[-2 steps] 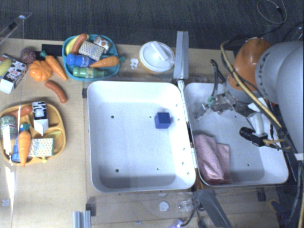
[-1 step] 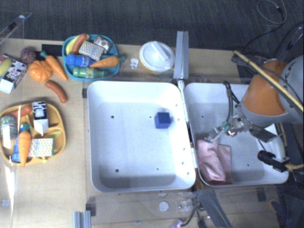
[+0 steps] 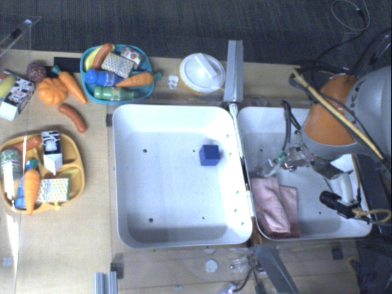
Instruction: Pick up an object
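Cloth (image 3: 274, 208), pink and folded, is seen at the near left of the right bin (image 3: 318, 225), just nearer than the gripper (image 3: 278, 162), its long axis running near to far. Whether the gripper is spread cannot be told. Blue block (image 3: 209, 154) lies well left.

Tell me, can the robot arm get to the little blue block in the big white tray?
Probably yes. The blue block sits alone on the bare floor of the left bin, with nothing over or beside it. The gripper is over the right bin, above the pink cloth, so it must cross the divider first.
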Controlling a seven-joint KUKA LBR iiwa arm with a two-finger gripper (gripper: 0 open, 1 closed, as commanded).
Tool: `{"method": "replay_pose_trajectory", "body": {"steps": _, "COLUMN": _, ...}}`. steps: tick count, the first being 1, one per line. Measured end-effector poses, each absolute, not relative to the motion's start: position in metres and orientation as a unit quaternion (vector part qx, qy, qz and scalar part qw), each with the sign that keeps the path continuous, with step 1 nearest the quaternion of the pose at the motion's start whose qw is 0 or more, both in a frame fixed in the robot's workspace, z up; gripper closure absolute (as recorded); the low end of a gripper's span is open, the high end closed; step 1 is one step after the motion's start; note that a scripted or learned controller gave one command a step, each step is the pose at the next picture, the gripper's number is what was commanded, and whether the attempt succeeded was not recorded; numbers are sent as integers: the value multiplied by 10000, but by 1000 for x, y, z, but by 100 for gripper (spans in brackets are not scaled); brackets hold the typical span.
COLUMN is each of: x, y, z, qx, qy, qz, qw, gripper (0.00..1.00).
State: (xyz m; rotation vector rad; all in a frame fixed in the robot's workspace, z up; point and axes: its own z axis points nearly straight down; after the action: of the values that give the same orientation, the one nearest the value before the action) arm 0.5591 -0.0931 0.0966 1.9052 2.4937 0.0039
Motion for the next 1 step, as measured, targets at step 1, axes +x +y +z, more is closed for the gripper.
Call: {"method": "replay_pose_trajectory", "body": {"steps": 1, "x": 504, "y": -109, "z": 91, "qx": 5895, "qy": 8077, "qz": 44, "qw": 84, "gripper": 0}}
